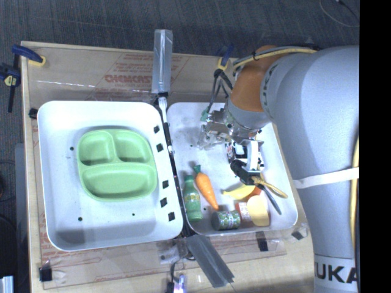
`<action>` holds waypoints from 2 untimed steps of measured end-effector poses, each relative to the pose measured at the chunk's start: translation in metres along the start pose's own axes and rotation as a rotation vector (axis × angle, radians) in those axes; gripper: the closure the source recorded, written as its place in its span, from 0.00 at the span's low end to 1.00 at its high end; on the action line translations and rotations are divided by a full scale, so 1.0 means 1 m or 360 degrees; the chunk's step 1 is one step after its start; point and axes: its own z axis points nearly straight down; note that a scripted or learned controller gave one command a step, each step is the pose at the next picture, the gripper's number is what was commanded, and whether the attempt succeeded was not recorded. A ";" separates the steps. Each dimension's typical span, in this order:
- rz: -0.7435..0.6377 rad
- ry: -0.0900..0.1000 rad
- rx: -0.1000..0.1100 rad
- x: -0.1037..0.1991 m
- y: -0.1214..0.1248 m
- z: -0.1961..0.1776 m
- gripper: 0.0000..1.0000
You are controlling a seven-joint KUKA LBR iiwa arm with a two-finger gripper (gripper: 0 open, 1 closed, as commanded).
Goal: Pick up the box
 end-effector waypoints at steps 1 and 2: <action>0.0314 0.0000 -0.0006 -0.034 -0.034 -0.113 1.00; 0.0248 -0.0001 -0.0002 -0.024 -0.084 -0.086 1.00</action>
